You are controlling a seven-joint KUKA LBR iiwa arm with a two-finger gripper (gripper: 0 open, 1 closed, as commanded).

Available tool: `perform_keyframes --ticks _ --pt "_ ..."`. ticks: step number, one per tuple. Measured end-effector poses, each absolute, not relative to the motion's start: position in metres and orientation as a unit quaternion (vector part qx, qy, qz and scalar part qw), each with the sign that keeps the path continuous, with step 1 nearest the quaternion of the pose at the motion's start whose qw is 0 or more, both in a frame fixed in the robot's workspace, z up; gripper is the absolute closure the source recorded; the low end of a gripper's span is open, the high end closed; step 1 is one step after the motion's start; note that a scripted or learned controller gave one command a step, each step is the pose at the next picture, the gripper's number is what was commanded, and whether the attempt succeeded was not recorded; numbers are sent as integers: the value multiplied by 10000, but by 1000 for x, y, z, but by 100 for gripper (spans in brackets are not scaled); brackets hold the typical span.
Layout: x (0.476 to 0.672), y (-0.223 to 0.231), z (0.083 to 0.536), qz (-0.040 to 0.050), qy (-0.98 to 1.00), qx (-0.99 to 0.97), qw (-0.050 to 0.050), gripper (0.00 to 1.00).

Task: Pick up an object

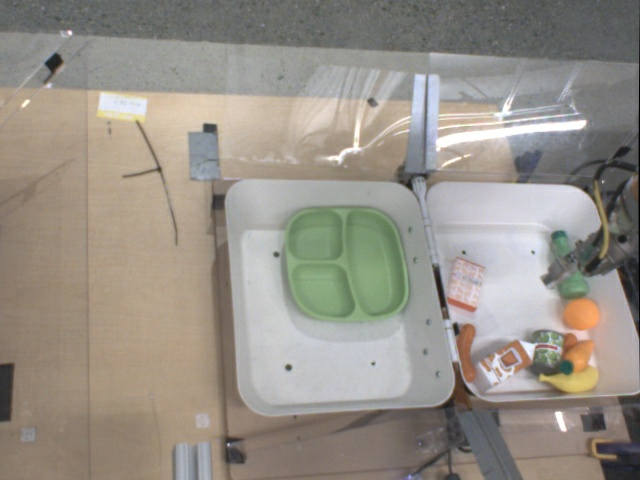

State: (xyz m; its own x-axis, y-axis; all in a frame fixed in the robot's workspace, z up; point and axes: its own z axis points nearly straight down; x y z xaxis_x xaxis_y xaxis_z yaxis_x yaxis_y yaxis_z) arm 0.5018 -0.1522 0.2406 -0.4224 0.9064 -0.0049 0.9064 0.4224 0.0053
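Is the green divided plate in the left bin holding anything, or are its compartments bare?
Bare. The green divided plate lies flat in the left bin, and all three compartments show only plain green surface.

My single fixed camera looks down at a slant from above the bench (pixel 110 298), far enough back to take in the left bin (pixel 250 368) and right bin (pixel 500 218) together.

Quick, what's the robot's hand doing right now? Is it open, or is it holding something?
Hand: down in the right bin, right by a green object. Whether it is open, shut or holding it cannot be told.
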Motion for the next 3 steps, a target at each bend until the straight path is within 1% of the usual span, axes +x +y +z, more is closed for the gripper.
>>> perform_keyframes --ticks 1,2,3 --pt "576 -130 161 6 8117 5841 22 0" --pt "529 -151 165 7 8482 5297 32 0" --pt "619 -118 92 12 8582 5133 34 0"
